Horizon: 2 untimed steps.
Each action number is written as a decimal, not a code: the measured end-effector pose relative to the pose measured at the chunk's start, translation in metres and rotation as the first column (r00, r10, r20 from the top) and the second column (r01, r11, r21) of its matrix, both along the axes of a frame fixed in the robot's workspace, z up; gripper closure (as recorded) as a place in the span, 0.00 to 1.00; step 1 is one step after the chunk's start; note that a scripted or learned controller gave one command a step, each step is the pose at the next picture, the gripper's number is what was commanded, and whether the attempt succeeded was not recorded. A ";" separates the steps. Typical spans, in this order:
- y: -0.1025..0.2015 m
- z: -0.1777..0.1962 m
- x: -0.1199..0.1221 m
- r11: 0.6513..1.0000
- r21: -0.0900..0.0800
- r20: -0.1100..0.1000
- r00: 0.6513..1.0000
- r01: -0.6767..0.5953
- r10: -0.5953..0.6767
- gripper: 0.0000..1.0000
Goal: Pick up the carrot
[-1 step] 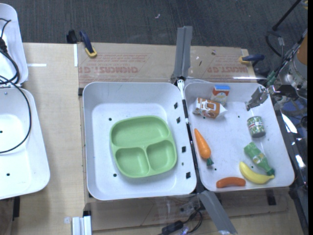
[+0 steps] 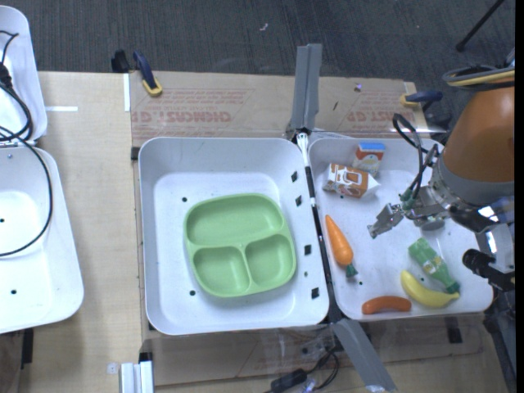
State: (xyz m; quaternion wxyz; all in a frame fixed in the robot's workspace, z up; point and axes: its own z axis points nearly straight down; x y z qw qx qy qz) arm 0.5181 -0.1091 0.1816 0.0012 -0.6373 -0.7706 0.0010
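Nearest me, sausage (image 2: 386, 304) and banana (image 2: 427, 291) sit low in right bin (image 2: 354, 147); carrot (image 2: 338, 241) lies by its left wall; I see gripper (image 2: 385, 220) fingers spread, holding nothing

The grey arm (image 2: 471, 178), its orange band (image 2: 485, 137) showing above the wrist, reached in from the right, bent low and leftward; its two-finger gripper (image 2: 378, 226) hung with slim fingers slightly parted, nothing between them.
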 end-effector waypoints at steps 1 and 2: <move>0.011 -0.091 -0.015 0.997 0.000 0.001 0.997 0.073 -0.073 0.00; 0.011 -0.091 -0.015 0.997 0.000 0.000 0.997 0.073 -0.073 0.00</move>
